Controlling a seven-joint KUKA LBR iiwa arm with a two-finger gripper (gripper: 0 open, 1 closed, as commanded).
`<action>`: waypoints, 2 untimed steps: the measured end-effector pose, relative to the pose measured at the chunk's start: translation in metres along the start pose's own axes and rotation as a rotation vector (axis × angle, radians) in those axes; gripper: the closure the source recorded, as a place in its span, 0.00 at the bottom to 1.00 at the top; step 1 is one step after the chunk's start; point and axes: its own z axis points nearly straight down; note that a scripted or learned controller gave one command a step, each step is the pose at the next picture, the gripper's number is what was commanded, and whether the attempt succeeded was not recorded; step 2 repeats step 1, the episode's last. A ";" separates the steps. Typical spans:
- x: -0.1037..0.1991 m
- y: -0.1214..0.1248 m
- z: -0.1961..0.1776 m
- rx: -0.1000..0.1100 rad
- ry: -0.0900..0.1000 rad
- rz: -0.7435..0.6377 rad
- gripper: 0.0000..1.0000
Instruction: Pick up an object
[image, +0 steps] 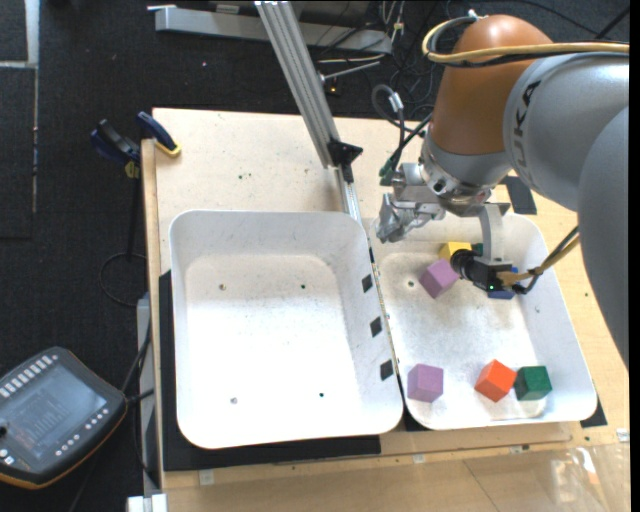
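Camera view, counted: five small things lie in the right bin (470, 330), two purple, one orange, one green and one yellow. The upper purple block (437, 278) lies tilted in the bin's upper half. The lower purple block (425, 382) sits at the lower left, near the bin's left wall. The orange block (494, 380) and the green block (533, 381) stand just beside each other at the lower right, the green one close to the rim. The yellow piece (456, 248) lies near the top of the bin, largely hidden behind robot hardware, so its shape is hard to make out.

The claw (393, 226) hangs over the bin's upper left corner, up and left of the upper purple block and apart from it. It touches no block. Whether it is apart or together I cannot tell; it is small and grey against the clutter.

The arm (560, 100) is cut off by the frame's right edge. The left bin (270, 320) lies against the right one, with three small black marks (376, 325) on its right wall. Both rest on one pale bench (250, 150). One clamp (135, 140) grips its upper left corner. One metal rail (300, 80) slants down from the top centre. One pendant (50, 415) at the lower left is cut off by the frame.
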 end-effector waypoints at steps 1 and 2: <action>0.050 -0.012 0.009 0.001 0.000 0.000 1.00; 0.050 -0.012 0.009 0.001 0.000 0.000 1.00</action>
